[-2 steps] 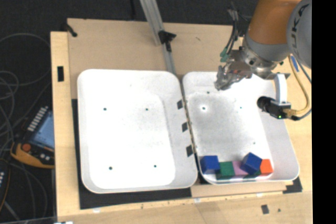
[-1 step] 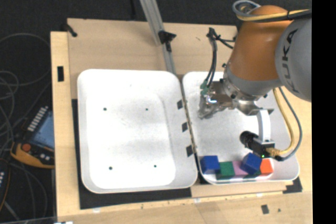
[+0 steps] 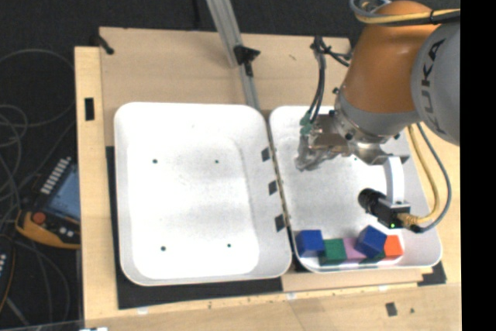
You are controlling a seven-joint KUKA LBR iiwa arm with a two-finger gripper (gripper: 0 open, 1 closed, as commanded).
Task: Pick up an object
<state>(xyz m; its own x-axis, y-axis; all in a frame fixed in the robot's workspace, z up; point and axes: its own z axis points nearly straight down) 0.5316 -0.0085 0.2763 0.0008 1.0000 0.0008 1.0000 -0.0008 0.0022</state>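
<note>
Over on the left, the left bin (image 3: 194, 190) sits bare white with a few dark specks on its floor, and a slanted metal rail (image 3: 225, 12) runs down from the top of the bench toward the seam between the two bins. Across that seam is the right bin (image 3: 341, 194), and this is where everything matters: the gripper (image 3: 310, 155) hangs low over the upper left part of its floor, and from where I stand I cannot tell how it is set, though nothing is visibly caught in it. The blocks are all huddled along the near wall, well apart from the gripper: a blue cube (image 3: 310, 241), a green cube (image 3: 334, 250) just beside it, a pale purple piece (image 3: 354, 250), a second blue block (image 3: 372, 239) and an orange block (image 3: 393, 246) at the far end. My worry is that a descent here meets bare plastic and comes up with nothing; and if the arm (image 3: 387, 66) does travel to the pile, the pieces are packed so tightly against each other and the wall that the tool may jam on a neighbour or nudge blocks aside instead of seating around one
</note>
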